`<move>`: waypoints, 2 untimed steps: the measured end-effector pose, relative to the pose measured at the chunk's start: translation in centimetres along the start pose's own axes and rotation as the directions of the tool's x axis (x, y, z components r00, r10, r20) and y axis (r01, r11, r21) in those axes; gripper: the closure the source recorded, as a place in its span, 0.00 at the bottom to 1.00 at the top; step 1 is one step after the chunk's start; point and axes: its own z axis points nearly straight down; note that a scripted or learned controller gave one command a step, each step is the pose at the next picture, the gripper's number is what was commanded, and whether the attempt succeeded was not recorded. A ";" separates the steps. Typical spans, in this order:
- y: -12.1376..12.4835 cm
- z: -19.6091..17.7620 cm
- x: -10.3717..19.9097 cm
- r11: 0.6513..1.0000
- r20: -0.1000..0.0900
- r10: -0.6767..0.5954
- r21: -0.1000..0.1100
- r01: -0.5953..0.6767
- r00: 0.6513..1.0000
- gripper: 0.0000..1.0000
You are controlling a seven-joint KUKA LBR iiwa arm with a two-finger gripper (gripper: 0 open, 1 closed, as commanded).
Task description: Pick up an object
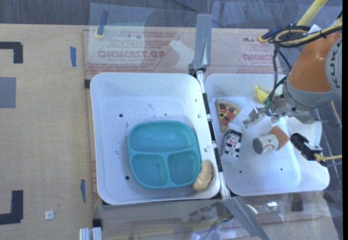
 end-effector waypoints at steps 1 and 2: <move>-6.8 0.8 -0.8 0.999 0.002 -0.055 -0.004 0.055 0.999 0.00; -8.2 0.8 1.2 0.993 0.005 -0.120 -0.006 0.120 0.993 0.00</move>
